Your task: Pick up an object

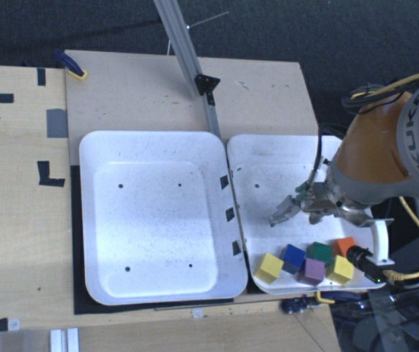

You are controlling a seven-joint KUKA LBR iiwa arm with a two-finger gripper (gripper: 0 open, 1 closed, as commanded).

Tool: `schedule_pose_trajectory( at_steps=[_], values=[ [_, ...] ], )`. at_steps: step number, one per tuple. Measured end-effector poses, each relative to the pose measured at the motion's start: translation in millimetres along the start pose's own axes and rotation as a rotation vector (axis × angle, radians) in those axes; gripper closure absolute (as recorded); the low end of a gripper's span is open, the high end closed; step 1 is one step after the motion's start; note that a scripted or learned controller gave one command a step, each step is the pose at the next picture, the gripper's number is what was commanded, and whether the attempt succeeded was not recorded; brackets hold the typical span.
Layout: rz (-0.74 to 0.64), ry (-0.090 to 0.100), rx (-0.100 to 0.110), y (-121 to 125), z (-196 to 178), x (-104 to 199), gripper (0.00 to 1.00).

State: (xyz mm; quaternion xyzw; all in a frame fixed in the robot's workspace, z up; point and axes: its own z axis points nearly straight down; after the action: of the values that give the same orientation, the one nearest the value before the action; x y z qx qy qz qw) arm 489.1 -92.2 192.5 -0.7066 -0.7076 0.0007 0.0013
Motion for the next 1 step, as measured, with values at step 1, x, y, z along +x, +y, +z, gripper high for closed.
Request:
schedule_pose_trajectory(
  at_steps=[1],
  values=[
    [0.0,0.0,0.0,0.1,0.0,0.0,0.0]
  ],
)
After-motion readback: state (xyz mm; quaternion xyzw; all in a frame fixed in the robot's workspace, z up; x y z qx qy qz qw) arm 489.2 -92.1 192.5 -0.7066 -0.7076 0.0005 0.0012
